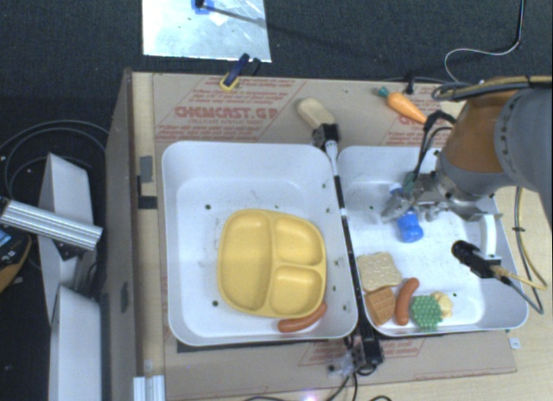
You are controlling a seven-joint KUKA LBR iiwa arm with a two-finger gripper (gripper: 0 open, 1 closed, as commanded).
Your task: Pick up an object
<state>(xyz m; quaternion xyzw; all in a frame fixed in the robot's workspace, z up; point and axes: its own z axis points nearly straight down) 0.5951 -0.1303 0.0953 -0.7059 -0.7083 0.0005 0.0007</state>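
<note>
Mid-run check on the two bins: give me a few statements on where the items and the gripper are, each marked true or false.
1. The yellow divided tray lies in the left bin. True.
2. The gripper is over the left bin. False: it is over the right bin, next to a blue object.
3. A sausage lies at the tray's near edge in the left bin. True.
4. The toy carrot is inside the right bin. False: it lies on the cardboard behind the bin.
5. The crackers lie in the right bin near the divider. True.
</note>
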